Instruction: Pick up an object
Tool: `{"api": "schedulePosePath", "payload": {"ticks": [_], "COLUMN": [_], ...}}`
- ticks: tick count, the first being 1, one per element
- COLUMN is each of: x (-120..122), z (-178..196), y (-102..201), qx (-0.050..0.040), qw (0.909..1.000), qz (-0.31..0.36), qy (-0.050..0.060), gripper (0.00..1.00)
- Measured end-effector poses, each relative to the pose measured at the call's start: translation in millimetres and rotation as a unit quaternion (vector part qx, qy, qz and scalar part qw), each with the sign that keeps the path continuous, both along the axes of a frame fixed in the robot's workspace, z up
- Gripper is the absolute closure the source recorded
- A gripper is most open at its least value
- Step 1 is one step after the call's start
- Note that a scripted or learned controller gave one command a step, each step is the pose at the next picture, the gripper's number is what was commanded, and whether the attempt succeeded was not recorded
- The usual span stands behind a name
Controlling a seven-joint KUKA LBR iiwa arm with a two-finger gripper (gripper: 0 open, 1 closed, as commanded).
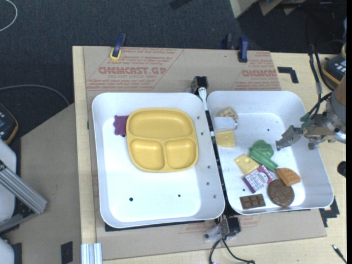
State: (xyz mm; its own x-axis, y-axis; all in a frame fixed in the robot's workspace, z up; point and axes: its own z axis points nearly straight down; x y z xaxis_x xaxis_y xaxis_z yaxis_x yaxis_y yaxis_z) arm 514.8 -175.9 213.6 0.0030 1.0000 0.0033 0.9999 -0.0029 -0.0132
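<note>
Camera view: gripper over right bin, finger spread unclear. Green toy just left among crowded food pieces. Judgement: centre over it, descend straight, avoid neighbours.

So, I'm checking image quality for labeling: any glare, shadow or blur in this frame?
Camera view: lighting is even, with soft shadows; the right bin looks slightly washed out; the small items are sharp enough, such as the green toy; the end effector is a little soft.
</note>
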Motion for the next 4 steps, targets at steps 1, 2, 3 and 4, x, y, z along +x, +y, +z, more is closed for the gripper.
{"api": "schedulePosePath", "payload": {"ticks": [1, 2, 3, 4], "x": [2.9, 0.4, -5.0, -5.0], "z": [6.4, -56.1, -102.2, -130.1], "y": [0.2, 6.4, 1.0, 1.6], "qx": [-0.0016, 0.0001, -0.0002, -0.0007], "qw": [1.0, 1.0, 1.0, 1.0], "qz": [0.002, 0.002, 0.001, 0.001], "qy": [-0.006, -0.003, -0.003, -0.005], "gripper": [0.0, 0.0, 0.0, 0.0]}}
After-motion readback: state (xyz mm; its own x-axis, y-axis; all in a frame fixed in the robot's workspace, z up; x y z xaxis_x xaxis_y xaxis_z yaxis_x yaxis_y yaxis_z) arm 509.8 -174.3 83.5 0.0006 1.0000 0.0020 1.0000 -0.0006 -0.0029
